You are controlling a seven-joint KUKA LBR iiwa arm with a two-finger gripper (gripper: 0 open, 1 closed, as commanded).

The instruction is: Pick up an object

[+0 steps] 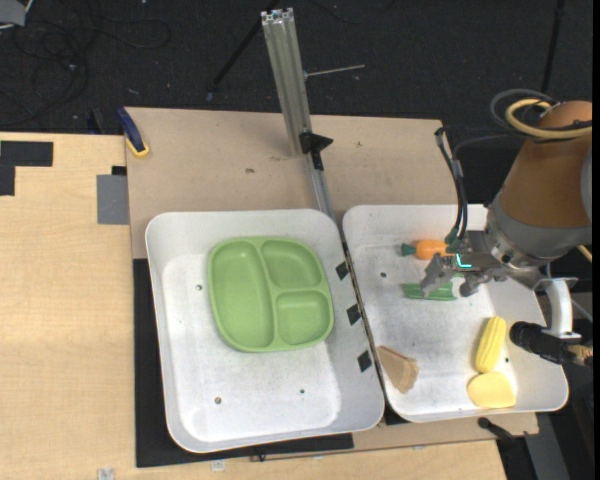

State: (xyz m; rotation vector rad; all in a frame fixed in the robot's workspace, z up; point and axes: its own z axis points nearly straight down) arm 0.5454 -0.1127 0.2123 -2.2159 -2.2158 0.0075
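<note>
This is a robotics lab, not a home or kitchen. A grey industrial arm (545,183) with an orange band reaches over a plywood bench (50,298) bearing two shallow white bins (250,418) side by side. An aluminium extrusion post (288,83) rises from the bench's far edge, and cables (40,28) trail across the dark floor beyond.
</note>
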